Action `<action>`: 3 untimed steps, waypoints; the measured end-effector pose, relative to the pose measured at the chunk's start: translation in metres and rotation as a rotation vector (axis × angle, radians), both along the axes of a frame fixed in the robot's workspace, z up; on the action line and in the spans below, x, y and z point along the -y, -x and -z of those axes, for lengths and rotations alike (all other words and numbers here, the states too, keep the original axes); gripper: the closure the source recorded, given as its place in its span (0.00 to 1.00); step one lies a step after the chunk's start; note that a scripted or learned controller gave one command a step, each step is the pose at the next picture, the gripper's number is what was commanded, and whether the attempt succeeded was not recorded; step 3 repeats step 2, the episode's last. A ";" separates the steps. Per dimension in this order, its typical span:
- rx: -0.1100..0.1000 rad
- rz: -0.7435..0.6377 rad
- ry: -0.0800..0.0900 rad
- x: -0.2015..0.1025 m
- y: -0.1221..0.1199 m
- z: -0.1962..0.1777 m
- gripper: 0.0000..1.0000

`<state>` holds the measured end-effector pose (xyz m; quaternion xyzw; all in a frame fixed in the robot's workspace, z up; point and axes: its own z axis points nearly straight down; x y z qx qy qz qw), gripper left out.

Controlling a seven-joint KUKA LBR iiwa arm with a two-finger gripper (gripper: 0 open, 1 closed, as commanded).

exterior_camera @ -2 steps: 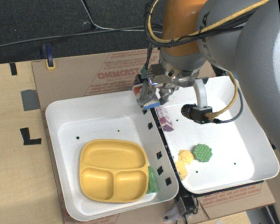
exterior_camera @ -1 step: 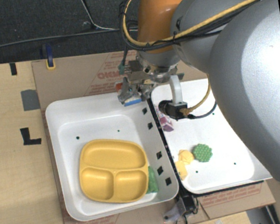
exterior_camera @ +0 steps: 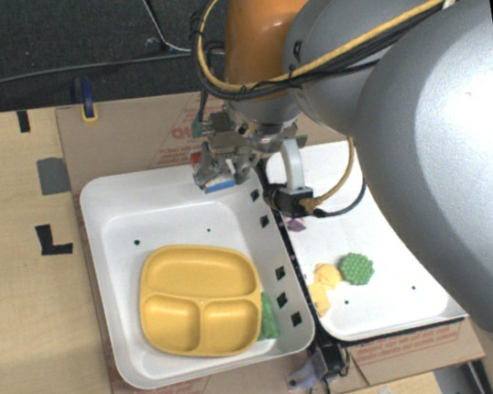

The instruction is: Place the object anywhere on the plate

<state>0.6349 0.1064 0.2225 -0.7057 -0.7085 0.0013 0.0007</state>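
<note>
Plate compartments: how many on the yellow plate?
3. The yellow plate in the left bin has one long compartment across its far side and two smaller ones on its near side, a left one and a right one.

left bin (exterior_camera: pixel 108 260) — yellow plate (exterior_camera: pixel 200 299) fills the near half, far half bare | green thing (exterior_camera: pixel 268 318) squeezed between plate and bin wall | pincer (exterior_camera: pixel 222 169) and big grey arm (exterior_camera: pixel 420 118) hang over the far rim and right bin (exterior_camera: pixel 395 312)
</note>
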 end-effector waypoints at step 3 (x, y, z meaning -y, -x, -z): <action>0.001 0.003 0.001 -0.007 -0.008 0.008 0.00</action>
